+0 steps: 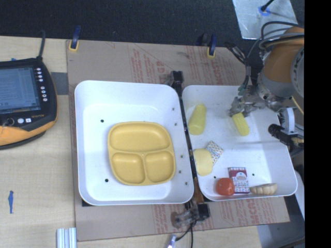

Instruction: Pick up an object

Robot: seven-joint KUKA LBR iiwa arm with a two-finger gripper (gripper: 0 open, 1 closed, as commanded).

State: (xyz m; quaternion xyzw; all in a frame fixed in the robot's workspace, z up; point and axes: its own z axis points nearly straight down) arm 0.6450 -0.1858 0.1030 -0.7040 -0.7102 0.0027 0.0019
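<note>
Where the pale wooden desk [36,190] meets the top of the view, a dark carpeted floor [129,6] runs behind it, with a light sheet [258,9] lying on it at the upper right. A brown cardboard mat [129,61] covers the desk's middle, clipped at its far edge, and carries two white bins. The left bin [90,99] holds a yellow three-part plate [141,152]. The right bin [269,154] holds a yellow cylinder [197,119], a pale yellow lump [202,162] touching a small wrapped packet [214,150], a red and white box [238,180], a red ball [224,186] just beside it, a tan strip [262,189], and a small corn cob [240,124]. A tablet controller [23,102] sits at the left, cut off by the edge. The arm [282,61] is partly cropped at the right; its fingers [243,107] hang over the cob's far end, and cables blur them, so I cannot tell whether they are spread or closed.
</note>
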